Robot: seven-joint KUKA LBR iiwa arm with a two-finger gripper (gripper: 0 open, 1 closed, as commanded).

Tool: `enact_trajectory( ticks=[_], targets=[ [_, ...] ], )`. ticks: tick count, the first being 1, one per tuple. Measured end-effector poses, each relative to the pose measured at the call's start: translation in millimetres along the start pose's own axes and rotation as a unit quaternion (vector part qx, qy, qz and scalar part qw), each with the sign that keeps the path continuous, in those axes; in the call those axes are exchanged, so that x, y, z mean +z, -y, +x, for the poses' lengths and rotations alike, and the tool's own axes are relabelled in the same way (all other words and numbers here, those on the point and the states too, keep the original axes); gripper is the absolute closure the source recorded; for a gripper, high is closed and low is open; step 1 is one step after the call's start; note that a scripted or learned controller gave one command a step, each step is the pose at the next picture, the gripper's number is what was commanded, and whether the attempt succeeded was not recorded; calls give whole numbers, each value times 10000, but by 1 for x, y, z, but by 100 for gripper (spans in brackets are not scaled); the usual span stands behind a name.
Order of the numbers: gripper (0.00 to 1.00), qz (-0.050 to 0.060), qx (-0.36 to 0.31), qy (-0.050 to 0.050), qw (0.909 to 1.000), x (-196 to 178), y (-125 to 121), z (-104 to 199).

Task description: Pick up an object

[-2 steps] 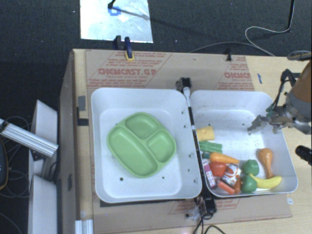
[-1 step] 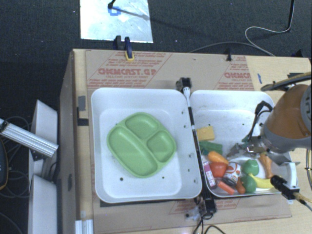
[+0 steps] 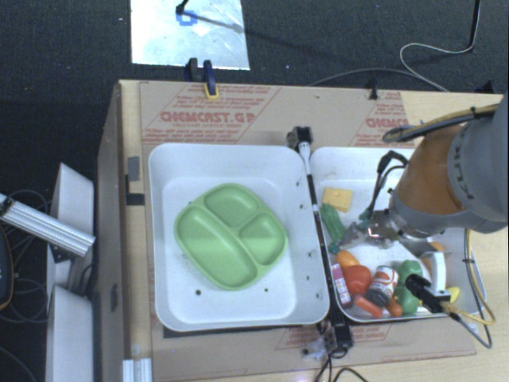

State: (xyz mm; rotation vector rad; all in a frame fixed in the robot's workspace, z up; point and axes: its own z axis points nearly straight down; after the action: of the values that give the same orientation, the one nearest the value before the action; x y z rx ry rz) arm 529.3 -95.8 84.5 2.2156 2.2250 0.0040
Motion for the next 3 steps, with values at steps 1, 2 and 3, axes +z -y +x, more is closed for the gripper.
enact_trajectory(
  ticks=[1,2,3],
  targets=[
    [0,3,0,3,10000,0,-51,2],
    [0,-5,-6,6,10000,0,-140,3],
    [0,-15,9,16,10000,-89,-140,-58]
  ],
)
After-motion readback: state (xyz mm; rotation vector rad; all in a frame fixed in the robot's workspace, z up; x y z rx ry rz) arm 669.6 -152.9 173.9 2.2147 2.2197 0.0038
